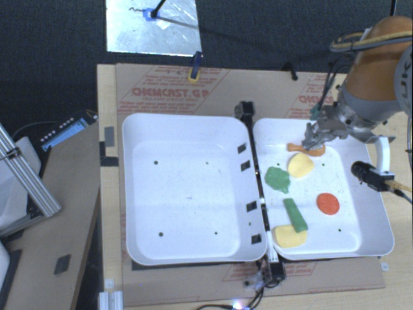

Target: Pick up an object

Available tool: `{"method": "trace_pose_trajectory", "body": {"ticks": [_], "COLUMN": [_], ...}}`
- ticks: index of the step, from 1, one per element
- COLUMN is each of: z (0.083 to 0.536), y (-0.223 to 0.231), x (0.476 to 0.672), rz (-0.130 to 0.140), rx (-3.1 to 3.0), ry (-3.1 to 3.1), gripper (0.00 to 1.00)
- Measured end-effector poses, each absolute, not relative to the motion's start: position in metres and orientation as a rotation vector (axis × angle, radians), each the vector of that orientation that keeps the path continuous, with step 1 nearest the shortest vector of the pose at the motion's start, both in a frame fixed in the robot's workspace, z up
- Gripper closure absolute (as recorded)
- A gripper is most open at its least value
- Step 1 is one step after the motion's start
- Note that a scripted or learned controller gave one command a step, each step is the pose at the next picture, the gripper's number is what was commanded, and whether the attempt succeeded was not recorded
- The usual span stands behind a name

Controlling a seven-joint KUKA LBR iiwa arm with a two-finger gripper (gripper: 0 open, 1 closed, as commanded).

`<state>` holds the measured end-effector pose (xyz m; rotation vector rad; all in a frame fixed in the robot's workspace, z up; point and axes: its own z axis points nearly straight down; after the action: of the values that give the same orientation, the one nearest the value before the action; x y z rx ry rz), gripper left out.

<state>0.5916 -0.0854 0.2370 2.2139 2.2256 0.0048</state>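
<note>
Several small toys lie in the right bin [368, 237]. An orange carrot-like piece [302, 148] rests near the bin's far edge. A pale yellow round piece [300, 166] is just in front of it, and a green leafy piece [278, 178] lies to its left. A green stick [295, 214] and a yellow piece [290, 236] lie near the front, with a red-orange disc [328, 203] to their right. My gripper [315, 139] hangs low over the right end of the orange piece, touching or almost touching it and hiding that end.
The left bin [139, 192] adjoins the right one along a black-clipped divider [255, 173]. A black part [368, 173] and a white bracket [385, 154] overhang the right bin's right side. A foil sheet [151, 18] lies at the back.
</note>
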Motion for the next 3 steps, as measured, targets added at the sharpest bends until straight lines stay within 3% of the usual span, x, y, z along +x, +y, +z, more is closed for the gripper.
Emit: {"method": "trace_pose_trajectory", "body": {"ticks": [1, 2, 3], "z": [0.287, 0.380, 0.435], "y": [-0.026, 0.020, 0.067], "x": [0.644, 0.671, 0.649], "rz": [0.012, 0.018, 0.013], "rx": [2.204, 2.204, 2.207], "ry": [2.228, 2.226, 2.230], "gripper": [1.00, 1.00, 1.00]}}
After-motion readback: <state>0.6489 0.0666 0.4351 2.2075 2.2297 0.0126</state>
